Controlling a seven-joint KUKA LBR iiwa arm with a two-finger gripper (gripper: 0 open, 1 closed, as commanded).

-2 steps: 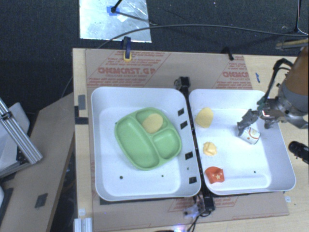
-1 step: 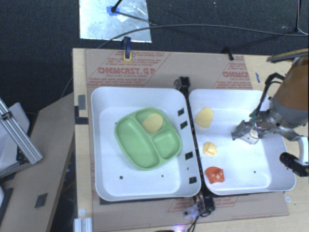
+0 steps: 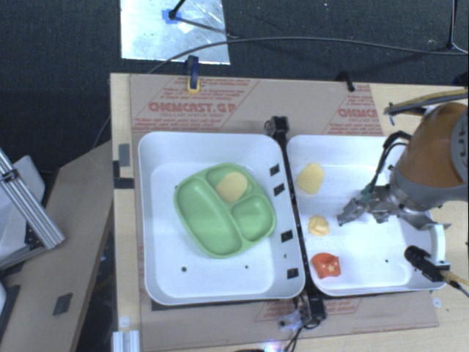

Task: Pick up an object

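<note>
The gripper (image 3: 350, 213) hung low over the right bin (image 3: 366, 149), angled toward nine o'clock, likely lining up a grab; whether it was released or clenched I could not tell. A small yellow piece (image 3: 318, 226) lay just beside it at eight o'clock, a larger yellow piece (image 3: 311, 177) at ten, a red piece (image 3: 326, 265) at seven. Nothing was visibly held
</note>
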